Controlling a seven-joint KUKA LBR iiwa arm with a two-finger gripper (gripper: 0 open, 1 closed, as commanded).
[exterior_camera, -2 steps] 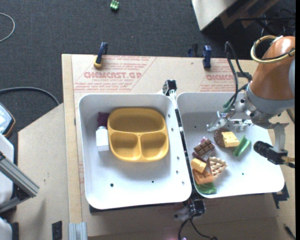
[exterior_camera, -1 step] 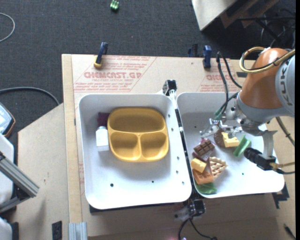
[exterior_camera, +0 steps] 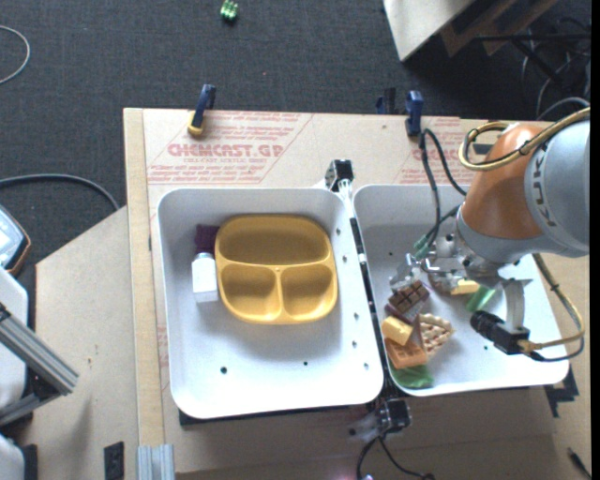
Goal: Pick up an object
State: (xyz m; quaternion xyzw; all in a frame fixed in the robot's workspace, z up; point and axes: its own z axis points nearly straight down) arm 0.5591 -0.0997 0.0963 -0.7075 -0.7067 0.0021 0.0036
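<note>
You've got the gripper (exterior_camera: pixel 439 265) low in the right bin (exterior_camera: pixel 525 375), just right of the yellow tray (exterior_camera: pixel 275 267); can't tell its grip. Toy food pile (exterior_camera: pixel 414 328) sits just below it in that bin.

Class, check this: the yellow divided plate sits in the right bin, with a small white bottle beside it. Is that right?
Not quite. The camera view shows the yellow divided plate in the left bin, not the right one. The small white bottle does sit beside it.

Cardboard sheet (exterior_camera: pixel 234 150) lying under both bins, blue clamps (exterior_camera: pixel 202 101) (exterior_camera: pixel 413 105) sitting at its far edge, green bit (exterior_camera: pixel 229 10) on carpet beyond it.
</note>
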